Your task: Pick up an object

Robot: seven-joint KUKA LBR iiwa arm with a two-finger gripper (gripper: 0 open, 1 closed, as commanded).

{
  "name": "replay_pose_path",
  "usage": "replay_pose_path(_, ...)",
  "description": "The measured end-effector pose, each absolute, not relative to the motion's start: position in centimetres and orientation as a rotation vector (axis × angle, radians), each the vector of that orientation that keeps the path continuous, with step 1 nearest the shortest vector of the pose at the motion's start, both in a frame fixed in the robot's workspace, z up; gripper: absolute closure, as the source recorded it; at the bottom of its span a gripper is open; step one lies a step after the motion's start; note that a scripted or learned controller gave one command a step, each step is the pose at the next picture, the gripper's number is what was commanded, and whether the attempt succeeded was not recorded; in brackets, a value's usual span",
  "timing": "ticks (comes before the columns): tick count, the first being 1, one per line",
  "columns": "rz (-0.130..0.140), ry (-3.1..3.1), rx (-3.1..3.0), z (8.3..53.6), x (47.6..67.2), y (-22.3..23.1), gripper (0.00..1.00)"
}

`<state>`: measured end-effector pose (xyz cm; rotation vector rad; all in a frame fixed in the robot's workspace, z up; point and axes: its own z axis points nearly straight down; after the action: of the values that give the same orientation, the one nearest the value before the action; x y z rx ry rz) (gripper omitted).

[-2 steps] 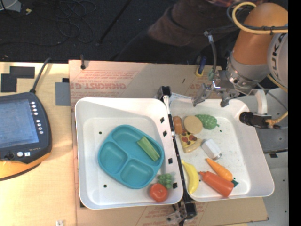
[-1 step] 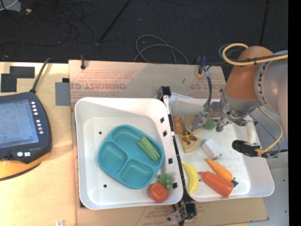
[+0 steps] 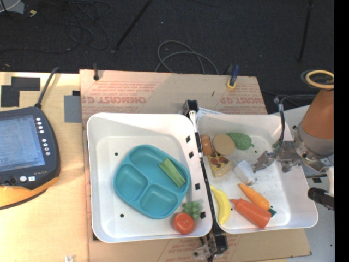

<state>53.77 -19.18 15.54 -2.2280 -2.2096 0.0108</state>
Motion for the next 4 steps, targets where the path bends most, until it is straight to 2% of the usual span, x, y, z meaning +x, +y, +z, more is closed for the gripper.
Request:
replay_pose_path(1, 0.007, -2.213, -2.221, 14.0, 48.6, -21.5, 0.0)
replay_pose_path(2, 0.001, -2.219, -2.215, 15.2, 47.5, -17.4, 0.0)
replay_pose_path(3, 0.002, -2.219, -2.22, 8.6, 47.5, -17.4, 0.0)
replay_pose_path(4, 0.0, -2.212, -2.231, 9.8, 47.6, -17.6, 1.0)
